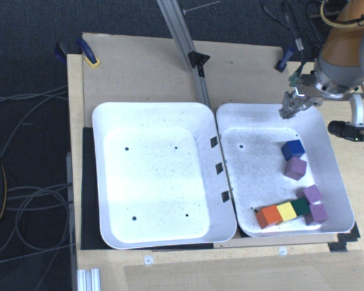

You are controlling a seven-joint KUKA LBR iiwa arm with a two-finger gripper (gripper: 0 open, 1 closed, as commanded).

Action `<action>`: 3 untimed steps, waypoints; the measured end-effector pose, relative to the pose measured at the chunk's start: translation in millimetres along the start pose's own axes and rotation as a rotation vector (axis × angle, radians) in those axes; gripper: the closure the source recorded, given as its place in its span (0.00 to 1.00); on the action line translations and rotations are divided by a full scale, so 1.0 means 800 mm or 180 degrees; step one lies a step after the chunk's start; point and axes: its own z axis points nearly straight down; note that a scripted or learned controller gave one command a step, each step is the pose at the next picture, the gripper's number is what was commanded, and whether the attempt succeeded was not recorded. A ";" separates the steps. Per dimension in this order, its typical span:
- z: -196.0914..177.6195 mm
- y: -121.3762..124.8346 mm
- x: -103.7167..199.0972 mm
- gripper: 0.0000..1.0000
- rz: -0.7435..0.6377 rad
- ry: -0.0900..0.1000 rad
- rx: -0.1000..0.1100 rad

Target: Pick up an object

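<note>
Nearest us, in the right bin [337, 180], we see a row of orange [267, 216], yellow [286, 211] and green blocks [301, 207], with purple blocks [316, 204] beside them and a blue block [292, 148] farther back. Beyond, the pincer [289, 109] hovers over the bin's far rim, holding nothing; we cannot tell its spread. We judge it is approaching: next it must descend onto one block. The wooden surface [145, 65] stands on dark carpet with cables [24, 199].

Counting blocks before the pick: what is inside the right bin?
Inside the right bin: a blue block, three purple blocks, and a row of orange, yellow and green blocks. Nothing covers them.
</note>
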 end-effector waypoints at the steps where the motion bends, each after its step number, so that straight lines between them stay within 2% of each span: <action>1: -0.069 0.003 0.000 1.00 0.0002 -0.0002 0.0000; 2: -0.083 -0.005 0.070 1.00 -0.0014 0.0013 0.0028; 3: -0.070 -0.015 0.128 1.00 -0.0010 0.0013 0.0037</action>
